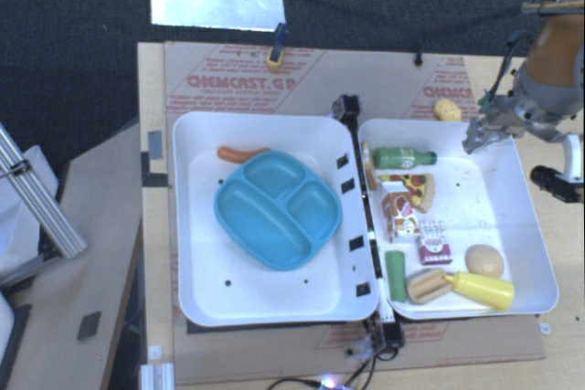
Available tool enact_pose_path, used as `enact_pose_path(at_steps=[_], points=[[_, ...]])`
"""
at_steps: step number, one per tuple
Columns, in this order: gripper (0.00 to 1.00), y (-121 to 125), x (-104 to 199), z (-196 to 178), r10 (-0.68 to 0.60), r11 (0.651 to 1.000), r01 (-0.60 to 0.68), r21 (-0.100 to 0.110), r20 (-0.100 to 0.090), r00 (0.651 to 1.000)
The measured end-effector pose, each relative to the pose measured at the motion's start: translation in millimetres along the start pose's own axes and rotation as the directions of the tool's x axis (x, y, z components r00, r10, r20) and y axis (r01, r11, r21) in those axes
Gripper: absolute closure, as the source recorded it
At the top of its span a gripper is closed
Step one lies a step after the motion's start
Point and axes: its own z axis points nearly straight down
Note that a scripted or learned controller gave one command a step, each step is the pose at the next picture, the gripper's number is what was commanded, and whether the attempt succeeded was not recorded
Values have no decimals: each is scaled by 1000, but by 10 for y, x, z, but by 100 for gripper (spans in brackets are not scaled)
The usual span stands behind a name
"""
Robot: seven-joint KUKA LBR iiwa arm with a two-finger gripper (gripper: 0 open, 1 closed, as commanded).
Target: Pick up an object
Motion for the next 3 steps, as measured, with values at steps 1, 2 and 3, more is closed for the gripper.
enact_pose_path(at_steps=[1, 2, 3], points=[[100, 21, -3, -547, -1, 1000, 1, 2, -1, 1000], [100, 12, 496, -467, -2, 1000, 2, 7, -2, 1000], [100, 33, 1008, -426, -3, 1000, 4, 7, -4, 1000]])
